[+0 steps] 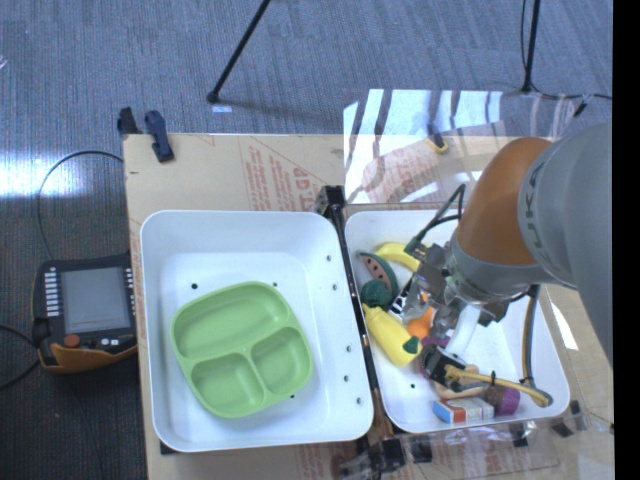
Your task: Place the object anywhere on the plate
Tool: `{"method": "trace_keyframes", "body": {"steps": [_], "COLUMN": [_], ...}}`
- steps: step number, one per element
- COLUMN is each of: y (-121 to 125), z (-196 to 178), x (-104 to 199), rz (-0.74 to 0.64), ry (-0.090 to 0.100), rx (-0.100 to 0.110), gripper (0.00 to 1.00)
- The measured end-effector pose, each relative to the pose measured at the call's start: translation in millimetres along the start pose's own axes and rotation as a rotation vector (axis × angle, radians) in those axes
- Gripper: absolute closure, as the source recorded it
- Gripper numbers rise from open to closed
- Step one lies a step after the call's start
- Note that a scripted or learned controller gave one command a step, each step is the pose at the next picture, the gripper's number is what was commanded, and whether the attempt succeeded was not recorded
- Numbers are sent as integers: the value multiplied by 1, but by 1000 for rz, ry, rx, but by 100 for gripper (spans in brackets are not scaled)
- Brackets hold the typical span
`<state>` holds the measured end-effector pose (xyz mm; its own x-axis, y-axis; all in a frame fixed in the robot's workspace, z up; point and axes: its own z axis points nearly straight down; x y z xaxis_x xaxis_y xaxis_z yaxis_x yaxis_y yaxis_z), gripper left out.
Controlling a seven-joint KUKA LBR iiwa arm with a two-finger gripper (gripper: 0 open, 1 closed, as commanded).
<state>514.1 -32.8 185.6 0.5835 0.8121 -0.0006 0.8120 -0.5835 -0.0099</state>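
A light green plate with three compartments lies in the left white bin. My gripper hangs low in the right bin, over a cluster of toys. Just left of it lies a long yellow toy, and an orange piece shows right beside it. A yellow banana, a watermelon slice and a dark green toy sit farther left and back. The arm's wrist hides whatever lies directly beneath it.
Near the right bin's front edge lie a purple piece, a small red and white box and a tan stick-like toy. A teach pendant sits off the bench at left. Two clamps grip the bench's back left corner.
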Motion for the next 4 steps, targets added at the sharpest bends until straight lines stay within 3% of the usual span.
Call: {"method": "trace_keyframes", "body": {"steps": [1,2,3,4], "y": [-58,-106,-133,-162], "z": [-14,-11,-77,-84], "x": [32,80,119,159], "rz": [185,460,531,666], "ry": [-3,-2,4,2], "rx": [0,-4,-5,-7], "gripper": [100,100,100,100]}}
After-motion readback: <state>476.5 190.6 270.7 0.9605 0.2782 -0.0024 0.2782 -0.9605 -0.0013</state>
